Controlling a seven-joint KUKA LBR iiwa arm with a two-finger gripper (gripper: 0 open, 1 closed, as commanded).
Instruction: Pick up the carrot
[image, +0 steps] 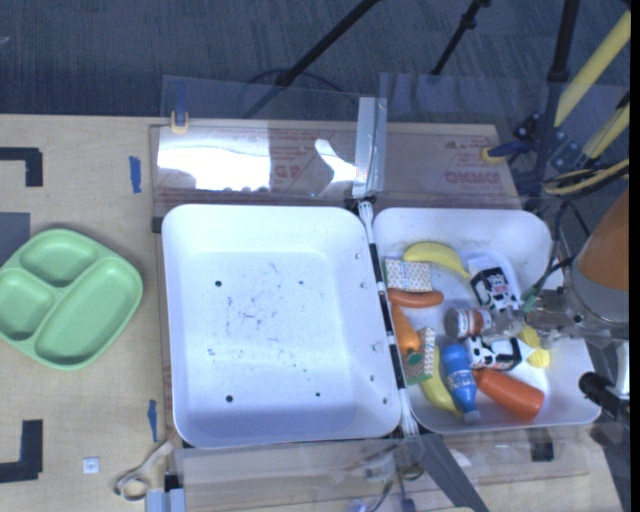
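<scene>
— Arm pose?
— Reaches in from the right, grey, orange band (603, 252) at the frame's edge. Gripper (522, 322) low over the right bin (520, 232), near its right side, between two black-and-white cow-patterned toys (495, 287) and (497, 352).

— Parted or closed?
— Cannot tell; too blurred and cluttered there. Nothing seen held.

— And the carrot?
— Probably the slim orange piece (403, 327) with a green end, along the left wall of the right bin, just below a reddish sausage (414, 297). Well apart from the gripper, across the pile.

— Shapes and materials around it?
— Smooth, glossy toy food, plastic by the look. Curved yellow banana (437, 256) toward the back; a second yellow curved piece (436, 392) at the front. Small checked packet (408, 272) above the sausage. Short can (460, 322) with a metal-grey end, just left of the gripper. Blue bottle (460, 374) lying beside a thick orange-red tapered piece (510, 394) at the front right.

— The left bin?
— White, shallow, rounded corners (200, 232), floor scuffed with faint blue marks and a few dark dots. Touches the right bin along the middle seam.

— Off the bins?
— Pale green divided plate (66, 297), three compartments, on the wooden bench (90, 150) at far left. Clear plastic panels (260, 150) upright behind the bins, glare on them.

— Any writing?
— Red print on the cardboard (470, 160) behind the right bin; too blurred to read.
</scene>
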